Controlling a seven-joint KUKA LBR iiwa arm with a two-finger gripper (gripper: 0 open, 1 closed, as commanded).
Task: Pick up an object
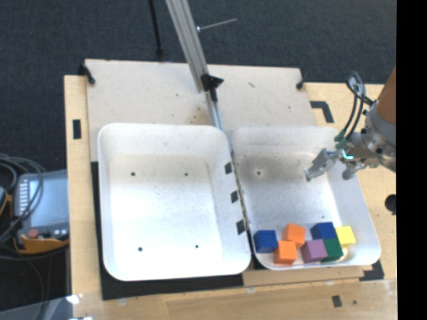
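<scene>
Seven small blocks sit bunched in the near end of the right bin (347,199).
The end effector (331,166) hangs over the far part of that bin, well apart from the blocks, with its two fingers spread open and nothing between them. Two blue blocks (265,240), two orange blocks (294,233), a purple block (313,250), a green block (333,249) and a yellow block (345,235) lie close together. The left bin (167,199) is beside it on the surface (77,172).

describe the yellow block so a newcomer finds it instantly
Take the right-hand white bin and look along its near edge, where small blocks cluster. The yellow block is the rightmost one, beside a green block. It is the only yellow piece.
</scene>
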